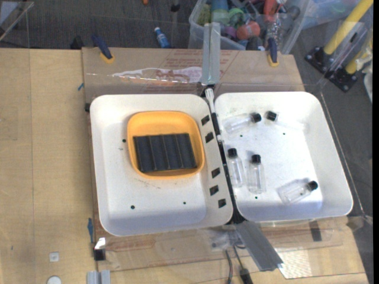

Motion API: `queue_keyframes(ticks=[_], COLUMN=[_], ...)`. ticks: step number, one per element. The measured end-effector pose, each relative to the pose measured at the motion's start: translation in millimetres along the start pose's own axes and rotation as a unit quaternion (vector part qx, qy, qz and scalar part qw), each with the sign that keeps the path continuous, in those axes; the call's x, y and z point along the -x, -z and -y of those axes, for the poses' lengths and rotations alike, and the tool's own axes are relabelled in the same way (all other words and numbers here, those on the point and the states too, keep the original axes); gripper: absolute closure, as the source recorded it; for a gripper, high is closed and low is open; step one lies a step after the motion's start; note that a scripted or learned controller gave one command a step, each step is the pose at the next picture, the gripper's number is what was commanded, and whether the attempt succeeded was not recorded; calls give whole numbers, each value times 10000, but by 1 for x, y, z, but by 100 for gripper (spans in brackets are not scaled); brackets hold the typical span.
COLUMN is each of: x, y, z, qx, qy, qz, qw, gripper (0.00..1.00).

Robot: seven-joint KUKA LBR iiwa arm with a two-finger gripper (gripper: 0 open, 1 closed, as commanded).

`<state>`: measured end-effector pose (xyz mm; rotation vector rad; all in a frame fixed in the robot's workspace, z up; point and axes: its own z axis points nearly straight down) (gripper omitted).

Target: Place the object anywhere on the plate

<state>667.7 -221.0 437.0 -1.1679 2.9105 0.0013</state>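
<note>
Plainly, the task stands at its very start: none of the small clear vials lies on the orange plate (135, 124), which sits in the left bin (106, 206) with a dark ribbed block (164, 152) resting flat inside it. How far the gripper's fingers are parted, or whether they carry anything, cannot be told at this moment.

All the candidates lie in the right bin (334, 158), on the far side of the central divider from the plate. I count four clear vials with black caps: one closest to the plate (235, 165), one just beside it on the side away from the plate (256, 171), one toward the back of the bin (241, 122), and one well apart near the bin's front outer corner (295, 190). A loose black cap (271, 116) lies just beside the back vial.

One plate, one block, two bins. By my judgement the next move calls for choosing a single vial, probably an isolated one, closing squarely across its slippery round body, then carrying it over the divider to the plate.
</note>
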Motion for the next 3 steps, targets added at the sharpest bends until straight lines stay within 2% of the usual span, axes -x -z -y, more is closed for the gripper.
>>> queue_keyframes(ticks=[1,2,3], x=[0,0,1], y=[0,0,13], z=[0,0,1], qx=[-8,-7,-35], qy=[1525,1522,1499], qz=[7,9,53], qw=[9883,9883,9887], gripper=[100,0,100])
